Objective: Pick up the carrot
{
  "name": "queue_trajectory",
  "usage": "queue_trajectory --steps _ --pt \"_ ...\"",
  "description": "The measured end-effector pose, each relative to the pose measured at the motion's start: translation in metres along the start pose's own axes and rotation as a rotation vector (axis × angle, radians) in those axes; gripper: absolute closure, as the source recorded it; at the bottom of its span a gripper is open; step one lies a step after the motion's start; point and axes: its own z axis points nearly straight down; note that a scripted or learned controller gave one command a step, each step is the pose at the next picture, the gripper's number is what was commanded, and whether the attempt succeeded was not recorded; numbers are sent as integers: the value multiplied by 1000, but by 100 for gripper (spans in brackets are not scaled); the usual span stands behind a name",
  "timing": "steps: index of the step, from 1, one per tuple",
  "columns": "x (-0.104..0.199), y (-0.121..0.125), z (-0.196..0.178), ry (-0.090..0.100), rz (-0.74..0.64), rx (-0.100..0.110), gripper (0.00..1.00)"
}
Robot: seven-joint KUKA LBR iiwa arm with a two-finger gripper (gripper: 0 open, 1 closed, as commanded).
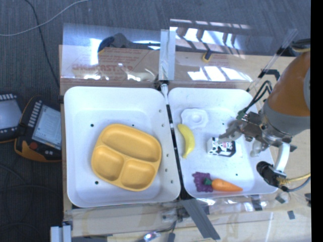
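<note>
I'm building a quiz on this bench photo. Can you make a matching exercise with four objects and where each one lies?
Objects:
1. carrot
2. banana
3. yellow tray
4. purple grapes

Places:
A. in the left bin
B. right bin, along its left wall
C. right bin, near edge, orange
D. touching the carrot's left end

Pairs: 1-C, 2-B, 3-A, 4-D
</note>
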Motion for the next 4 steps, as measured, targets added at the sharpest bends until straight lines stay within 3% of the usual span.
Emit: queue_trajectory --steps 1,2,3,4 --pt "-13 5 127 2 68 1 0" --pt "-41 25 140 7 -66 -11 0" --pt "-2 8 140 2 49 -23 0" --pt "45 -17 -20 -2 13 -4 0"
